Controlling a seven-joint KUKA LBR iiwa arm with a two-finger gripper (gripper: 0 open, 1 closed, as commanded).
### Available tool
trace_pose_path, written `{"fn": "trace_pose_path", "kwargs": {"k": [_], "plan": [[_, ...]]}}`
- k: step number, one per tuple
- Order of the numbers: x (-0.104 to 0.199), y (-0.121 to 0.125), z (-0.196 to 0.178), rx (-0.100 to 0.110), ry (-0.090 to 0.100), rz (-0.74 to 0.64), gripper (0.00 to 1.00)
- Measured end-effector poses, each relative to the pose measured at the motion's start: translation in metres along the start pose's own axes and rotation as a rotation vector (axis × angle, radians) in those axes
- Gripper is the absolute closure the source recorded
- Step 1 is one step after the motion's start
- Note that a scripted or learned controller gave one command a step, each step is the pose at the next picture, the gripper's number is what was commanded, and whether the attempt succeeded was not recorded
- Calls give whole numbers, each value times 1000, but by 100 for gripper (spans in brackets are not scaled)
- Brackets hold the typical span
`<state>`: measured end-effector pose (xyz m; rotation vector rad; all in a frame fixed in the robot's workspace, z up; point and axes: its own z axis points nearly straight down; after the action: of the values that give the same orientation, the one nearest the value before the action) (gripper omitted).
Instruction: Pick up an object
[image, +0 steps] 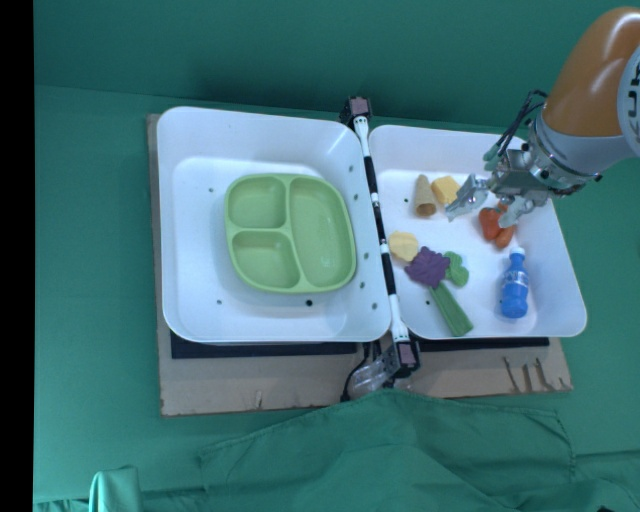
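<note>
Landmark: the plate (290, 233), a green one with three parts, lay in the left bin (190, 150).
Right bin (560, 290): it sat just right of the plate's bin, with a black bar (375, 215) between the two.
Claw (490, 203): it hung over the far part of the right bin, well right of the plate. Its fingers were spread apart and nothing was between them.
Carrot (494, 227): the orange toy lay right by the claw, partly under it.
Cone (426, 195): right of the plate, just left of the claw.
Cheese (444, 189): touching the cone, a bit farther from the plate.
Yellow bit (403, 245): close to the bar, nearest the plate.
Grapes (428, 266): purple, next to the yellow bit, with a green stalk (452, 310).
Bottle (514, 285): blue, far right of the plate, on the near side of the carrot.
</note>
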<state>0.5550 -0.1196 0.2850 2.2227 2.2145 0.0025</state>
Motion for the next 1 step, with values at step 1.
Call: {"fn": "trace_pose_path", "kwargs": {"k": [1], "plan": [[0,0,0,0,0,0,0]]}}
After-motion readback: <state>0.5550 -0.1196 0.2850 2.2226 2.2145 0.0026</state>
